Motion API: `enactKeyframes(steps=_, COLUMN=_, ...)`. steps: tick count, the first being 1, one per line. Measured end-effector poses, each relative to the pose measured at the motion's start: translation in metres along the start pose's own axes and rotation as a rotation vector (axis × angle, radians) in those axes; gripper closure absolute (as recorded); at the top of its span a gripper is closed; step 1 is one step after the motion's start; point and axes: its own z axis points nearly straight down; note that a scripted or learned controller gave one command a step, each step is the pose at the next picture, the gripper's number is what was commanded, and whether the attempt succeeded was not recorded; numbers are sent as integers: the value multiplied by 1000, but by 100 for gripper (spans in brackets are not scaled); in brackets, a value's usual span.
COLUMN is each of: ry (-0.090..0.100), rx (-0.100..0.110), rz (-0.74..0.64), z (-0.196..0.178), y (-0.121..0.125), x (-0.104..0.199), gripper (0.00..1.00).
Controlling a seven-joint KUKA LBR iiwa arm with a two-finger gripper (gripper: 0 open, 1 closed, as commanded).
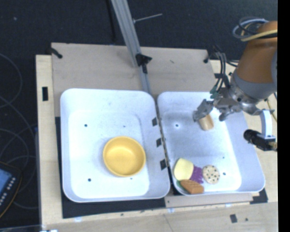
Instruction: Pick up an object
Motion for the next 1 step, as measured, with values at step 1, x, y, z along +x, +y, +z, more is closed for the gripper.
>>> enactKeyframes(steps=1, ry=0, rx=0, rz=1, z=0, y=0, x=0, gripper=0)
